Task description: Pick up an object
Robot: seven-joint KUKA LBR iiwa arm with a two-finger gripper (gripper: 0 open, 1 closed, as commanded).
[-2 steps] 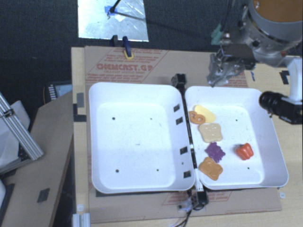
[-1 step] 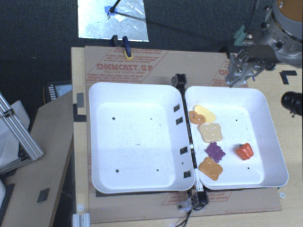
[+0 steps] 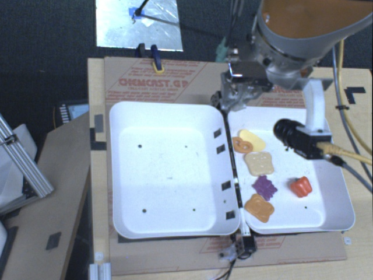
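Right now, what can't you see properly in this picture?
- Gripper: small and blurred at the right bin's far rim; its tip cannot be made out.
- Arm: cut off by the top edge of the camera view.
- Yellow toy: partly covered by the orange ring.
- Right bin's far corner: hidden behind the arm and the black part on it.
- Red toy: too small to tell what it is.

Both white bins (image 3: 163,174) below my gripper (image 3: 236,95) look like smooth, slightly glossy plastic. Under them sits matt printed cardboard (image 3: 157,81). Beyond my arm lies a crinkly, shiny foil sheet (image 3: 139,15).
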